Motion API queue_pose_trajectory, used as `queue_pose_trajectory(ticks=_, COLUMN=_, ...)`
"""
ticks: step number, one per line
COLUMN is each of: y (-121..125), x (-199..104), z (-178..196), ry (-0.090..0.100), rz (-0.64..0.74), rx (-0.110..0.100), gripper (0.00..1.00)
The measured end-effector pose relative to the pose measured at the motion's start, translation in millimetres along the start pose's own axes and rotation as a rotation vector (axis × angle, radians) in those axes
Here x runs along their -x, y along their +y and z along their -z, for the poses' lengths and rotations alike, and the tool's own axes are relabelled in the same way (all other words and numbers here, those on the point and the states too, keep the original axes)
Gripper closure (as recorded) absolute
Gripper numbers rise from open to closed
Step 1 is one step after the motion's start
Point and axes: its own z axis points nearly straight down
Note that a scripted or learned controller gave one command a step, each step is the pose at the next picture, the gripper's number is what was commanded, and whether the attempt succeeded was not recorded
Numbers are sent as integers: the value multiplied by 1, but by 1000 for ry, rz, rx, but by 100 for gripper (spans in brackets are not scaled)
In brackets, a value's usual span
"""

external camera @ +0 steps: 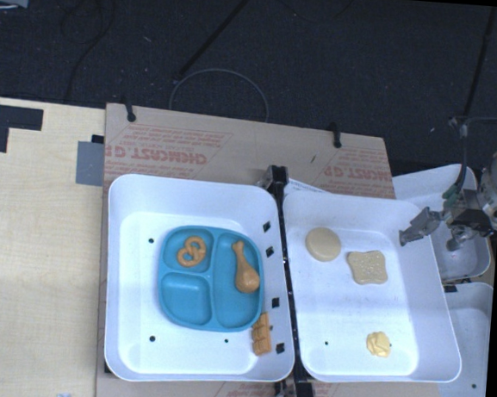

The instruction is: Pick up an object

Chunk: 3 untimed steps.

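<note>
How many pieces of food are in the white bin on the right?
3. A round biscuit lies near the bin's top left, a tan cracker sits just right of it, and a small yellow lump lies near the bottom. None look hidden.

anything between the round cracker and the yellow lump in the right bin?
Camera view: between the round cracker and the yellow lump is bare white floor of the right bin. The square cracker lies just off that line, toward the arm's side.
</note>
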Motion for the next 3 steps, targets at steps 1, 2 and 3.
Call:
queue_pose_trajectory(ticks=1, y=2, x=0, z=6, ry=-3, rz=2, rx=11, gripper=0)
queue_pose_trajectory(ticks=2, y=2, x=6, z=-56, ry=0, rz=2, rx=4, gripper=0)
queue_pose_trajectory(ticks=3, y=-2, x=3, z=-120, ry=0, rz=2, rx=4, gripper=0)
